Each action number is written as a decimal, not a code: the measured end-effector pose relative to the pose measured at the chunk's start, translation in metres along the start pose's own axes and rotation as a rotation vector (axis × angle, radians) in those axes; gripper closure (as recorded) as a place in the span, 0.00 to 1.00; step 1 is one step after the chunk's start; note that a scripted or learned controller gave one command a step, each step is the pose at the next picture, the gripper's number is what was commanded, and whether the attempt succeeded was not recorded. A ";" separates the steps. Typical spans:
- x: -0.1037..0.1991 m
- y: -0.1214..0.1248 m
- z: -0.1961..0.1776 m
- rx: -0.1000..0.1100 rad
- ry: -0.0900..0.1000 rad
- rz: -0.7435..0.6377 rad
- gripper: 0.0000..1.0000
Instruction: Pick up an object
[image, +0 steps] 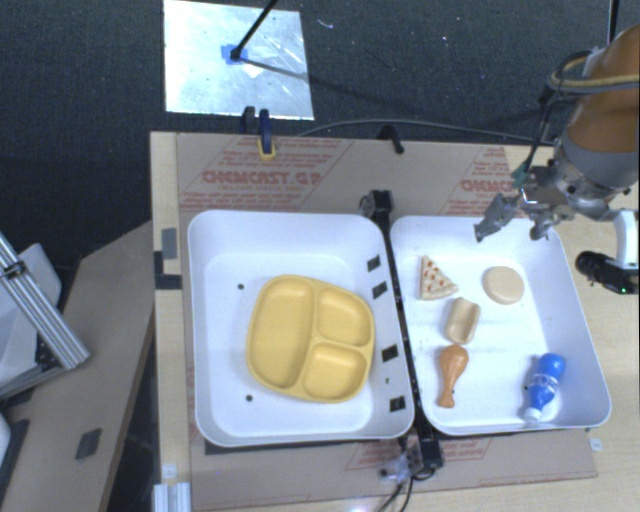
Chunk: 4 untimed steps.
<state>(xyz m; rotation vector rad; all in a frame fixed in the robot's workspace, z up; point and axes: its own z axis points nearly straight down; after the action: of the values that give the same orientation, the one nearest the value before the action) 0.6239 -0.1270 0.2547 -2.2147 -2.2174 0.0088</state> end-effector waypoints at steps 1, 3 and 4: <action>0.000 0.002 -0.006 -0.011 -0.001 -0.002 0.00; -0.002 0.011 0.090 -0.009 -0.001 -0.003 0.00; 0.001 0.007 0.132 -0.007 -0.001 -0.001 0.00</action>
<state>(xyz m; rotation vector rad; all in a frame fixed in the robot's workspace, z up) 0.6294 -0.1258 0.1222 -2.2178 -2.2226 0.0018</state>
